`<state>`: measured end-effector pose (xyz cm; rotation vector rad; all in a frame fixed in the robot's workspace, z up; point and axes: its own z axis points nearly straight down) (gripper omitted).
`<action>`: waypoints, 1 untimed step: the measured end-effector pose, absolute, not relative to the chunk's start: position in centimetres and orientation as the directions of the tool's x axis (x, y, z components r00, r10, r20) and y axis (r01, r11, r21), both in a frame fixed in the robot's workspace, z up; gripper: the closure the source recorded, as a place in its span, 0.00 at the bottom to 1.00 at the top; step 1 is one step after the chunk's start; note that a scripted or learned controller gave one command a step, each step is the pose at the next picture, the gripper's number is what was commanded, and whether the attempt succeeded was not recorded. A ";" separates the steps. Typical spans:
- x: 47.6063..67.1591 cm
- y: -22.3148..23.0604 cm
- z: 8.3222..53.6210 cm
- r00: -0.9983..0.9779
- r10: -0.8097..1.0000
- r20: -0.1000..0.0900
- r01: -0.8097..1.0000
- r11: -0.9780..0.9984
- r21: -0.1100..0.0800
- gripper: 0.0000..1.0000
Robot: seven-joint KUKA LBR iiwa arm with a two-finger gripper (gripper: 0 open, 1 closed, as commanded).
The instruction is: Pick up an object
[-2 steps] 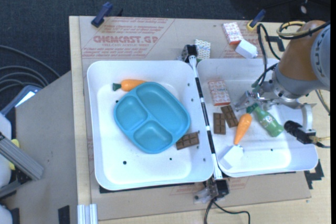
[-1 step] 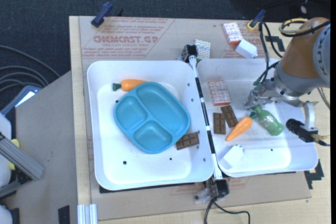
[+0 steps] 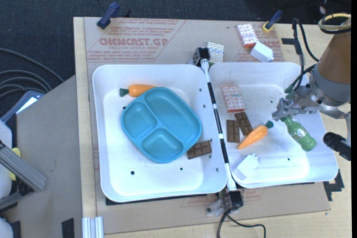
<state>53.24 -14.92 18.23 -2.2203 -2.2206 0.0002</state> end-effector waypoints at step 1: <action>62.0 -8.4 18.5 -0.002 1.000 0.001 1.000 0.002 0.001 1.00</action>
